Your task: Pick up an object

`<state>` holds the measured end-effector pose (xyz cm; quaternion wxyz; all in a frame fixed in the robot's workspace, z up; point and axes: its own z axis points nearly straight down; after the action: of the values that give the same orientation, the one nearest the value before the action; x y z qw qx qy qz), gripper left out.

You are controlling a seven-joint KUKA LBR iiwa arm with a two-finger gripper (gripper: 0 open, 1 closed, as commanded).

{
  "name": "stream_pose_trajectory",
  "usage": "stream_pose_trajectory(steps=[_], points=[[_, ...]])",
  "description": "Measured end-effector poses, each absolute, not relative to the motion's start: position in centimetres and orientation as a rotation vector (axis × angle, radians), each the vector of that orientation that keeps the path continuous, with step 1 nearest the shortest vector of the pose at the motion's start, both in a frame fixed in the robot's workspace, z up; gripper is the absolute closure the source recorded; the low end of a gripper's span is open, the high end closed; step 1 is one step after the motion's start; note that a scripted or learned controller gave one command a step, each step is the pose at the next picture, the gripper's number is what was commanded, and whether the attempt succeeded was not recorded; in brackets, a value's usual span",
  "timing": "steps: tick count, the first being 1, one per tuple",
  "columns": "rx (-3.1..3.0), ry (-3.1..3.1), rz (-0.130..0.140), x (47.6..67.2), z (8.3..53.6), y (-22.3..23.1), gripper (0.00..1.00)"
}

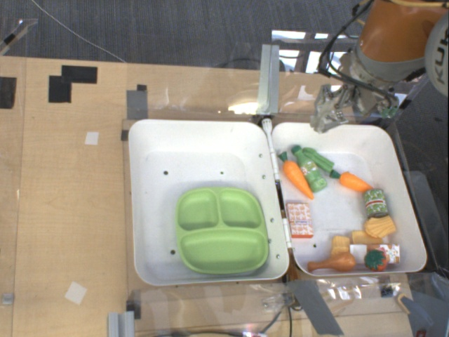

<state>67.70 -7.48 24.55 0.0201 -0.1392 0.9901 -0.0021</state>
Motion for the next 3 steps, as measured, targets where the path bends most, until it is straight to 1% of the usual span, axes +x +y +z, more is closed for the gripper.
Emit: stream_pose_trajectory(steps=[1, 3], points=[[-0.709, 3.046, -0.008, 67.1, 29.7, -11.9, 1.00], [-0.707, 3.022, -0.014, 67.5, 32.5, -11.5, 1.00]])
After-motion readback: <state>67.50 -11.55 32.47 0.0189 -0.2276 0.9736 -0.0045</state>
